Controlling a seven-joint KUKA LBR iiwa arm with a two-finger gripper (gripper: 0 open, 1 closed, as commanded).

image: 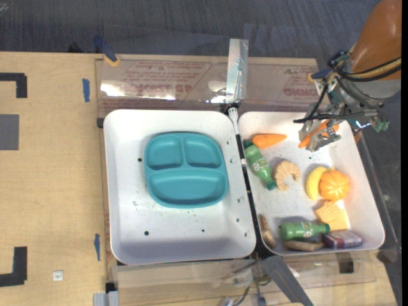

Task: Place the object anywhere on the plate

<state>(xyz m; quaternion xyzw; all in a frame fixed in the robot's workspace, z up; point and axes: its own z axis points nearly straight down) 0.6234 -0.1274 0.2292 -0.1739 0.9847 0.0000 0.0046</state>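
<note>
Teal plate with 3 compartments lies in the left bin; toy food sits apart in the right bin.

From the plate rightward: a green bottle, a carrot, a croissant, a banana, an orange. Farthest from the plate, the gripper hangs over the right bin's far corner; whether it is apart or together I cannot tell.

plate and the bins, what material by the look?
Plate: likely moulded plastic, matte teal, with soft rounded compartment edges and no sharp glare. Left bin and right bin: probably thin white plastic, slightly glossy, with rounded corners and scuffs and dark specks on the floor.
</note>
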